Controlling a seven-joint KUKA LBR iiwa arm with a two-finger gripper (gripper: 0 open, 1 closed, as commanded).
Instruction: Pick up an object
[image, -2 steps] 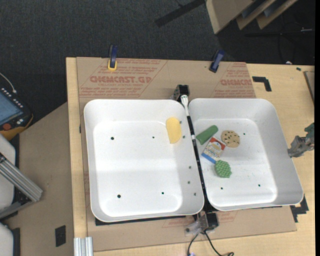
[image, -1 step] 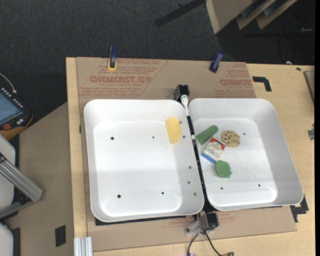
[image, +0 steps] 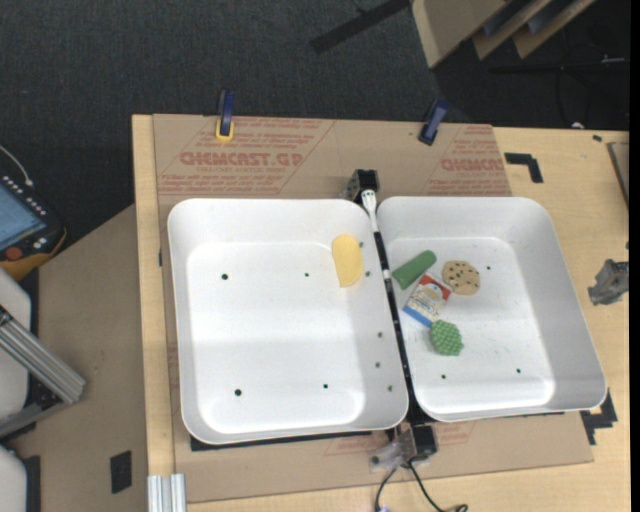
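Observation:
The right bin (image: 540, 300) holds several small objects near its left wall: a green oblong piece (image: 414, 268), a round brown cookie (image: 461, 277), a red and white packet (image: 430, 296) with a blue strip (image: 415, 316) beside it, and a green bumpy ball (image: 447, 338). A yellow oblong piece (image: 347, 260) lies in the left bin (image: 260, 340), close to the divider. A grey part of my gripper (image: 608, 282) pokes in at the far right edge, outside the right bin's rim and well away from all the objects.
Both bins rest on a cardboard sheet (image: 300, 150) held by two clamps (image: 226, 118) at the back edge. A black bracket (image: 362, 184) sits between the bins at the back. Cables (image: 410, 455) hang at the front.

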